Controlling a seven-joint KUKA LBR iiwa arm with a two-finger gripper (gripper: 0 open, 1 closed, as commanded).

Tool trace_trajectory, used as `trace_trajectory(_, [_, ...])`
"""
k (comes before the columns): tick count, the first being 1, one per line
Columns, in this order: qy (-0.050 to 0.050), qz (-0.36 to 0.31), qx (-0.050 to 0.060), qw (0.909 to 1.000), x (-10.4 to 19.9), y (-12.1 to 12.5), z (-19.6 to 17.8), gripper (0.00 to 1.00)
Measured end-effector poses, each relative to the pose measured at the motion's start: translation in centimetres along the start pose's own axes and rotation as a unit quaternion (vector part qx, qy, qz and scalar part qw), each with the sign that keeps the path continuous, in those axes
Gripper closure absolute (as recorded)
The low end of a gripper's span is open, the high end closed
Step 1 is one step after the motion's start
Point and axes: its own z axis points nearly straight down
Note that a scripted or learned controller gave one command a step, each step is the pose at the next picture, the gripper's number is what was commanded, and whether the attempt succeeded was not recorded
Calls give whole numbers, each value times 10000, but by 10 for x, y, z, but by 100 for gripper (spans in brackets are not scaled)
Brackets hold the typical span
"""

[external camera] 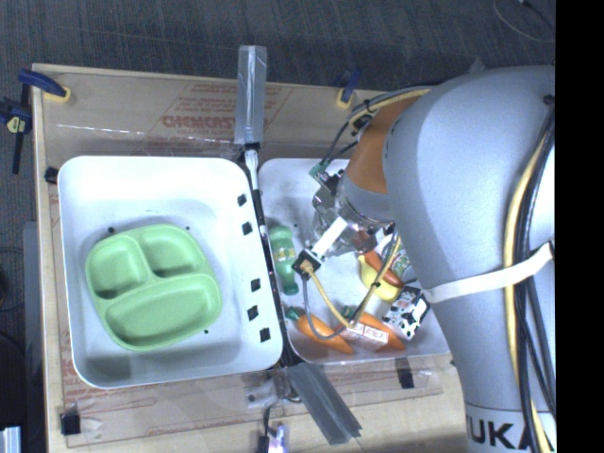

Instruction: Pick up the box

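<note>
The small black-and-white patterned box (406,311) lies at five o'clock in the right white plastic bin (288,192), beside orange toy carrots (326,333). The tool (351,226) hovers mid-bin; I cannot tell whether it is released or clenched. I judge this the approach step: next it should shift toward five o'clock and descend.

Light over my bench (142,111) is even and fairly bright, soft shadows inside the white bin (75,187), everything slightly blurry.

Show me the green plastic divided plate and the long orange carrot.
Green plastic divided plate (160,310): camera view, in its largest compartment.
Long orange carrot (324,333): camera view, on its middle.
</note>
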Motion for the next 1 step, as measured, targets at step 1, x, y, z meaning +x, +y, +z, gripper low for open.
trace_trajectory(1, [0,-1595,-7,9872,-70,22,0,100])
